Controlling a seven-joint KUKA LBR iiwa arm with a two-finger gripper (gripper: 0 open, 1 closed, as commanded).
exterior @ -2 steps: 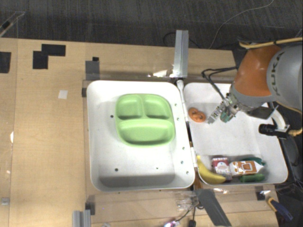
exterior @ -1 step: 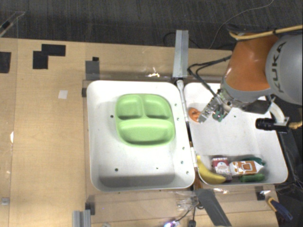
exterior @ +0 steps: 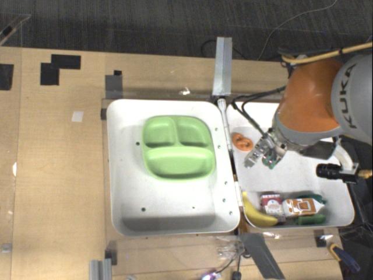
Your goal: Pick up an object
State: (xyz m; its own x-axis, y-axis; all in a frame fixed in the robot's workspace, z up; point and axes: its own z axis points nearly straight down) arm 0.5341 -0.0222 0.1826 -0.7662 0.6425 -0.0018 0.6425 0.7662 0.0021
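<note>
Nearest target: small orange object (exterior: 241, 140) in the right bin (exterior: 344, 212), by the left wall, just beside the gripper (exterior: 260, 154). Looks light, probably soft or rubbery; low profile, so pinch across its short width from above. Gripper hangs above the bin floor with nothing visibly held; finger gap too blurred to tell. Banana (exterior: 256, 212) and snack packets (exterior: 294, 206) lie along the near edge. Green divided plate (exterior: 177, 146) sits in the left bin (exterior: 122, 174).

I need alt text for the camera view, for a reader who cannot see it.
A grey-and-orange arm holds its gripper over the right bin, beside an orange object. A banana and packaged items lie along that bin's near edge; the left bin holds a green divided plate.
</note>
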